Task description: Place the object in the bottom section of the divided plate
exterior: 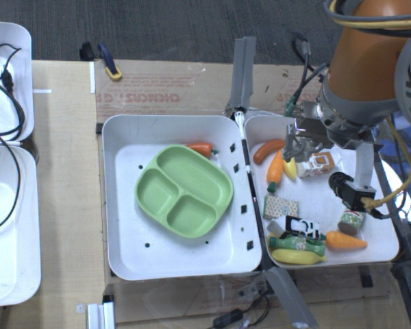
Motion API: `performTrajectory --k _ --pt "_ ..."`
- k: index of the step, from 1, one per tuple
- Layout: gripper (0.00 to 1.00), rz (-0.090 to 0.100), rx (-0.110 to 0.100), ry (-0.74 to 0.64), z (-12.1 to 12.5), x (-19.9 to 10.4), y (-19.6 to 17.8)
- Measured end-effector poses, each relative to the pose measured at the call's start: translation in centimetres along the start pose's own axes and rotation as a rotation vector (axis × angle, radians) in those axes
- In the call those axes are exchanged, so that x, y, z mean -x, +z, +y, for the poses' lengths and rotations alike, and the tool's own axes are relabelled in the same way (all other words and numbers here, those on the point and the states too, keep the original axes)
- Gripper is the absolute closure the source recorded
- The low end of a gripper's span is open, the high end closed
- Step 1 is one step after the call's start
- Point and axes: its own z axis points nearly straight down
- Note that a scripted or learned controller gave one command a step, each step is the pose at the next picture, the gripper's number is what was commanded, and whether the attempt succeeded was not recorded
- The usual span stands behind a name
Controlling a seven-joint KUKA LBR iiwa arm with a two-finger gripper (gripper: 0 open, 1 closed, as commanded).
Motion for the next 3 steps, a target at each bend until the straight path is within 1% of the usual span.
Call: performTrajectory --k 1,2,3 --pt "1.0 0.001 -0.003 0.086 -3.9 4.4 9.7" --pt "1.0 0.001 -0.003 -0.12 -3.0 -3.4 13.3" --pt "1.0 0.001 -0.003 -0.077 -4.3 1.1 13.3"
